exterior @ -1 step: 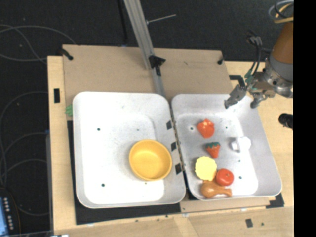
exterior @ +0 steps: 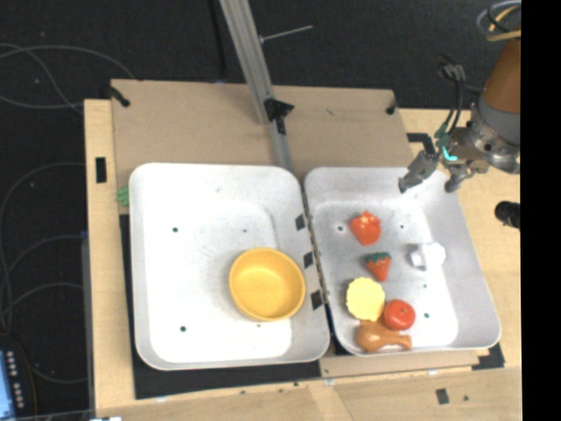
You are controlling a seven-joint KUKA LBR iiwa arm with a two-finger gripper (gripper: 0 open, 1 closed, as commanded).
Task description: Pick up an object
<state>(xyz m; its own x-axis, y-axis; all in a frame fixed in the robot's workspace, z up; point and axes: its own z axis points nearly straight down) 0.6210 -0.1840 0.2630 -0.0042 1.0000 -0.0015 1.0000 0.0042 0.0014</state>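
Spread apart and holding nothing, the claw (exterior: 435, 174) hung over the upper right corner of the right bin (exterior: 465, 261), its two dark fingers angled down and left from the grey wrist. Above the wrist sat the orange band of the arm (exterior: 501, 86), which came in from the right edge of the view.

Inside the right bin lay the loose objects. A red pepper-like toy (exterior: 365, 227) sat nearest the claw, yet apart from it, toward the bin's middle. Just below it was a small strawberry (exterior: 378, 264) with a green top. To the right of the strawberry rested a small white piece (exterior: 427, 256), hard to make out against the white floor. Lower down, a yellow round toy (exterior: 365, 298) lay beside a red tomato (exterior: 399, 314), and an orange-brown drumstick-shaped toy (exterior: 380, 338) touched the bin's lower wall.

The left bin (exterior: 175, 226) held a yellow bowl (exterior: 266, 284), upright, toward its lower right part. Both bins sat side by side on the tan surface (exterior: 333, 112), and a grey metal pole (exterior: 250, 46) rose slantwise from behind them.
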